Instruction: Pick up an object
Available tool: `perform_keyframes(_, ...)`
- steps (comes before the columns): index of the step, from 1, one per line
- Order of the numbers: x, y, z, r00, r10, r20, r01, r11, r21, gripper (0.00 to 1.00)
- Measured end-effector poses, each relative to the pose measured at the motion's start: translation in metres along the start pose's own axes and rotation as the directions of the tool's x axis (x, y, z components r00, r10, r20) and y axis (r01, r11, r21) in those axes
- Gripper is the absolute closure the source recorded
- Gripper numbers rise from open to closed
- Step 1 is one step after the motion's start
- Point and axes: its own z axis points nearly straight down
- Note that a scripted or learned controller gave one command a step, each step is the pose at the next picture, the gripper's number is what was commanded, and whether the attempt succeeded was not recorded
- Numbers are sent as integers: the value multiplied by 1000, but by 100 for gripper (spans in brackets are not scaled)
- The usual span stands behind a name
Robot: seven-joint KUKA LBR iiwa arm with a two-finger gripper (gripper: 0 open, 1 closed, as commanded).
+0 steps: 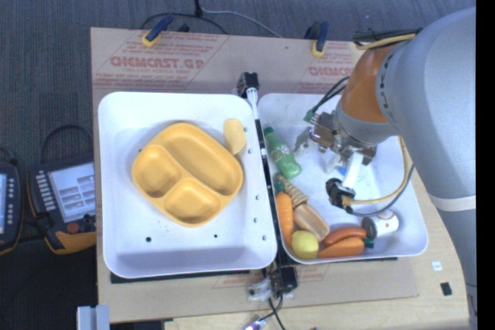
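Note:
My gripper [323, 151] hangs over the upper middle of the right bin [410, 239], below the orange wrist band. Its fingers look spread, with only white bin floor between them, so it is open. A green bottle [282, 154] lies just left of it along the bin's left wall. Further toward the front lie an orange carrot [285, 216], a wooden piece [307, 214], a yellow lemon [305, 244], an orange-red vegetable [342, 243] and a small white and red cylinder [384, 224]. None of them touches the gripper.
The left bin [116, 243] holds a yellow divided plate [188, 172] and a pale yellow piece [234, 135] by its right wall. A black part with a yellow cable [338, 194] hangs below the gripper. The grey arm [441, 104] covers the right bin's far right side.

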Motion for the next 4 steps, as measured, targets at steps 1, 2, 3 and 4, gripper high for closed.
perform_keyframes(1,-30,-22,-37,985,173,9,-173,985,23,0)
perform_keyframes(2,-43,-31,-7,993,-121,1,121,992,25,0)
perform_keyframes(3,-39,40,-22,910,-414,-4,413,910,22,0)
perform_keyframes(4,-59,72,1,920,-393,-5,393,919,21,0)
